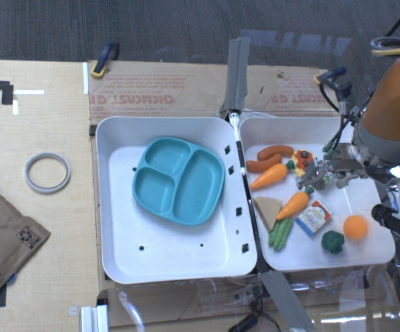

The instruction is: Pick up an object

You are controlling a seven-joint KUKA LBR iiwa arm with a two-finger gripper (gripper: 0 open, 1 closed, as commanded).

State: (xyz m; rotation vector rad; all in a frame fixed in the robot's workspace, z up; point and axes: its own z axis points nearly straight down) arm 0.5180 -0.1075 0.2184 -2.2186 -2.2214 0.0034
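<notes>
Hand (317, 177) low beside the carrot (294, 204), grip state unclear from here; nothing lifted, pick not yet done.

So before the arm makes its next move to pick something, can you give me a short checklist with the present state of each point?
1. Gripper is over the right bin, where the objects lie: ok.
2. Fingers open or shut: cannot tell, the tip is blurred among the toys.
3. Nothing already held: cannot tell, for the same reason.
4. A target stands free of its neighbours: ok for the orange ball; not ok for the two carrots, which touch or crowd other pieces.
5. Objects right under the gripper are crowded: not ok, the small juice box and one carrot lie close together there.
6. Left bin holds a teal divided plate, away from the arm: ok.
</notes>
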